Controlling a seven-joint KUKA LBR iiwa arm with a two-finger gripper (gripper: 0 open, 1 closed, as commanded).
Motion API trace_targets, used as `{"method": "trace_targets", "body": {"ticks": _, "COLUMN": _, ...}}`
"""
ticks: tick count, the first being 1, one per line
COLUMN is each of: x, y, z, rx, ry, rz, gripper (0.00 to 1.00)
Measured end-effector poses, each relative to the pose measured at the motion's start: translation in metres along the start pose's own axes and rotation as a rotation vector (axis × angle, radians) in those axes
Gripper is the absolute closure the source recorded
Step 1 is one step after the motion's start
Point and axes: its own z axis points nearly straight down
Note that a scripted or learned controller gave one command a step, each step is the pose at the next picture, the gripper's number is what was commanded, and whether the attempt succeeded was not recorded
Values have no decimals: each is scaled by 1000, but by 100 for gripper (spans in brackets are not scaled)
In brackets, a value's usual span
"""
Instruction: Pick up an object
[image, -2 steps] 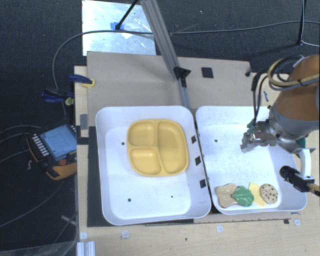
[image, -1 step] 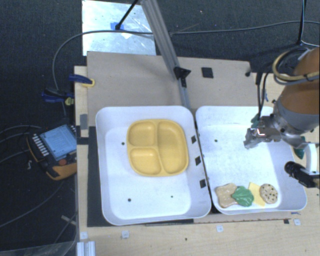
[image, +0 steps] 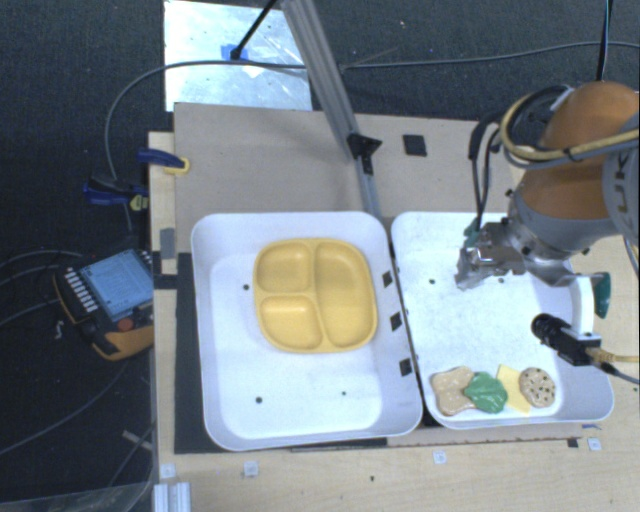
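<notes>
While gripper (image: 478, 266) hovers — cookie (image: 537, 386) well apart

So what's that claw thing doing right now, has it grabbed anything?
Gripper: above the right bin, away from the food pieces; nothing seen in it, and open or shut cannot be told.

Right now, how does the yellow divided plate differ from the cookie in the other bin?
The yellow plate lies alone in the left bin; the cookie sits in the right bin, at the end of a row of small food items along its near edge. The plate is far larger than the cookie. The plate is plain yellow with three compartments; the cookie is tan with dark specks. Both lie flat, away from the gripper.
</notes>
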Motion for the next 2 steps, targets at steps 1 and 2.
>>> {"method": "trace_targets", "body": {"ticks": 1, "x": 43, "y": 6, "z": 3, "rx": 1, "ry": 0, "rz": 0, "gripper": 100}}
{"method": "trace_targets", "body": {"ticks": 2, "x": 99, "y": 8, "z": -1, "rx": 1, "ry": 1, "rz": -1, "gripper": 100}}
